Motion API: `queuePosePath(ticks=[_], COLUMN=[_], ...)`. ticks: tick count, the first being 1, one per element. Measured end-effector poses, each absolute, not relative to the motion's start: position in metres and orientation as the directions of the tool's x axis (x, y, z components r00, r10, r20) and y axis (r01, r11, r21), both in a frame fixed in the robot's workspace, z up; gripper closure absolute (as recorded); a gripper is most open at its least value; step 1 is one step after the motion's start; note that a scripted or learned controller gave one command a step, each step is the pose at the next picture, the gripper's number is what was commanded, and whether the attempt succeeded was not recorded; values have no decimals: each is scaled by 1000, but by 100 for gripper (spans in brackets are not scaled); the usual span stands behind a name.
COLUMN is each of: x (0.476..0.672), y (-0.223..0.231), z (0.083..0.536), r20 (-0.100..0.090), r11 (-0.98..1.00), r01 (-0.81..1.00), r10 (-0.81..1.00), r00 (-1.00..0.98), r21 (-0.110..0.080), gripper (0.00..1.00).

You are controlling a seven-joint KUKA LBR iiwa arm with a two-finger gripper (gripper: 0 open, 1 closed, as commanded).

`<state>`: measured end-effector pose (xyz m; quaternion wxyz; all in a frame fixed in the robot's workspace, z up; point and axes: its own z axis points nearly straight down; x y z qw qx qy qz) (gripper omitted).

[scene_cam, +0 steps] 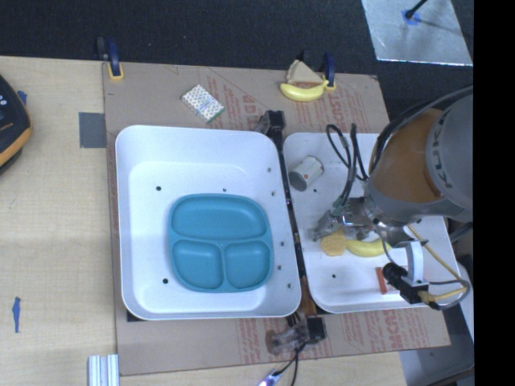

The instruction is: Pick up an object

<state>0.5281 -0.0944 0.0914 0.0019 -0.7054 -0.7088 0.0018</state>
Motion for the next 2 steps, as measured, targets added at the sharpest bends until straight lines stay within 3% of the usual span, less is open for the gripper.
queuePosePath(ticks=[1,2], x=[528,553], y=[-95,-30], z=[101,192], r20=[-1,1], r11=[8,5], r01=[1000,1000], r10=[1000,1000], r00=[-8,-5], r21=[-7,-2], gripper=[100,100])
